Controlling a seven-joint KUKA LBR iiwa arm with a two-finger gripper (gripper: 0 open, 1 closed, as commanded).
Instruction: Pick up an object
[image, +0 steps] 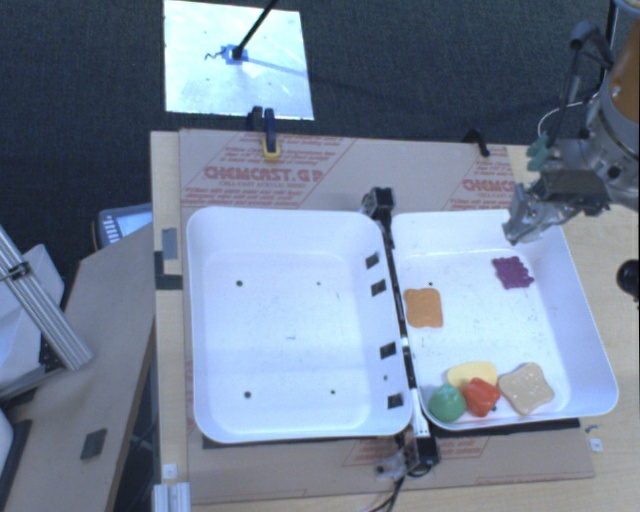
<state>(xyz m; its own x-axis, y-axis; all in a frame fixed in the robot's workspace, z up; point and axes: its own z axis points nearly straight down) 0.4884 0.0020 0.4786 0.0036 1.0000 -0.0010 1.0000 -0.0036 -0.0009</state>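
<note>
The right bin (575, 300) holds several small items: a purple piece (512, 271) near its back right, an orange slab (424, 308) by the divider, and a yellow piece (470, 373), a red piece (481, 396), a green ball (446, 403) and a tan toast-like piece (526, 387) clustered along the front wall. My gripper (524, 226) hangs over the bin's back right corner, a little behind and above the purple piece. Nothing shows between its fingers.
The left bin (290, 320) sits beside the right one, with black clips (380, 288) along the shared wall. A yellow clamp (269, 135) stands at the back of the cardboard base. A metal rail (40, 305) lies off the bench at left.
</note>
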